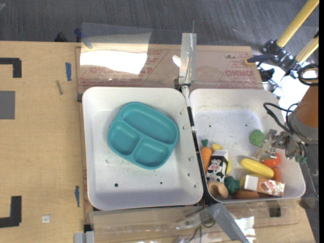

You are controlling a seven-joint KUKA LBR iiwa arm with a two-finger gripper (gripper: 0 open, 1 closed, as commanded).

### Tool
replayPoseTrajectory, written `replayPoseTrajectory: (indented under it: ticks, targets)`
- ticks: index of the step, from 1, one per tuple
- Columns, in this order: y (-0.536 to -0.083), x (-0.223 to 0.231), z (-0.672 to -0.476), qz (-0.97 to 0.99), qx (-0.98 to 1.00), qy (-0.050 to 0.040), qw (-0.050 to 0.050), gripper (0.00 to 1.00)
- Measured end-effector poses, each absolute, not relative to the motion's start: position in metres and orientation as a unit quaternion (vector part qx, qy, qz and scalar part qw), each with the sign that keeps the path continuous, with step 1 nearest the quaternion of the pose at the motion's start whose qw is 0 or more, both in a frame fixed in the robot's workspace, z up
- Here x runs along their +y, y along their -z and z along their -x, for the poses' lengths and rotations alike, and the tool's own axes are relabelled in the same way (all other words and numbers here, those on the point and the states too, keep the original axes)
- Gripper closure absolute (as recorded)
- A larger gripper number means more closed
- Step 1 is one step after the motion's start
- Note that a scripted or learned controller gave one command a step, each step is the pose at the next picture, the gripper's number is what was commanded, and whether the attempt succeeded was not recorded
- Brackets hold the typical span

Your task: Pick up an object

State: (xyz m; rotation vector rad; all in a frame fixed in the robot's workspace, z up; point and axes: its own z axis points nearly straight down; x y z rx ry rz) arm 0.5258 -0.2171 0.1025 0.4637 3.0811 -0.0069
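two white bins sit side by side on the tabletop (35,151). the left bin (96,186) holds a teal plate (143,134) with three parts. the plate lies flat near the middle of that bin.

the right bin (223,110) holds a small pile of toy food, all crowded in its near right corner. a green broccoli (257,137) lies a bit apart, higher up by the right side. a yellow corn (256,167) lies tilted below it. just right of the corn is a red tomato (272,161). a white and red carton (263,185) lies on its side under the corn, close to the bin's front edge. a brown sausage (245,194) lies along the front wall, touching the carton. on the left of the pile, an orange carrot (205,157) lies next to the wall between the bins. a little milk box (217,169) with black cow spots leans beside the carrot. a small yellow piece (217,147) sits just above the milk box. a tan wooden piece (219,189) and a dark green thing (232,184) lie low in front, near the milk box.

the grey arm comes in from the right, with its orange band (310,113) at the edge. the end effector (273,145) hangs over the right side of the right bin, just beside the broccoli and right above the tomato and corn. i cannot tell if it is wide or narrow, and nothing can be seen held in it.
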Motion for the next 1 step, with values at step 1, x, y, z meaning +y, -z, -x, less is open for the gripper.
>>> replayPoseTrajectory:
  ticks: [1]
  targets:
    - [-0.1574,-0.1658,-0.5809,-0.217,0.976,-0.001,0.006,1.0]
